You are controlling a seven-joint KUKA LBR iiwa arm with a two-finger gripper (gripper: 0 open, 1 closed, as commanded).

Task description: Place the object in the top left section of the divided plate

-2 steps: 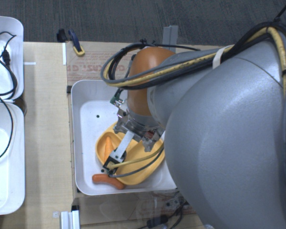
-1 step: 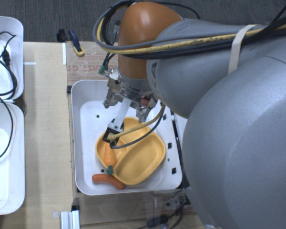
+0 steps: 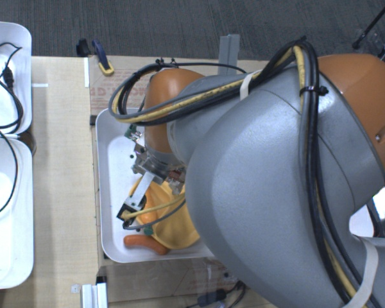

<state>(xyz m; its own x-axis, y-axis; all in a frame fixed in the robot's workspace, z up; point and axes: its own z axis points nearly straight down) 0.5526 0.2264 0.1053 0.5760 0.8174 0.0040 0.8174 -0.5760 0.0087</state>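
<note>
The orange object (image 3: 144, 242), long and shaped like a carrot, lay in the near part of the white bin (image 3: 112, 172), close to its front wall. Just beside it, on its right, was a yellow item (image 3: 176, 230) with a rounded edge, mostly hidden under the arm; whether this was the divided plate could not be told. The gripper (image 3: 155, 171) hung over the middle of the bin, above the yellow item and apart from the orange object. It could not be told if the gripper was open or closed, nor if it had hold of anything. The grey arm (image 3: 276, 191) with its orange band reached in from the right.

The bin stood on a pale wooden bench (image 3: 64, 172). At the left edge were two white trays (image 3: 6, 249) with thin black cables (image 3: 6, 101) lying across them. A blue and yellow clamp (image 3: 102, 58) sat at the far edge of the bench, and beyond it was a dark grey carpet floor (image 3: 179, 11)
</note>
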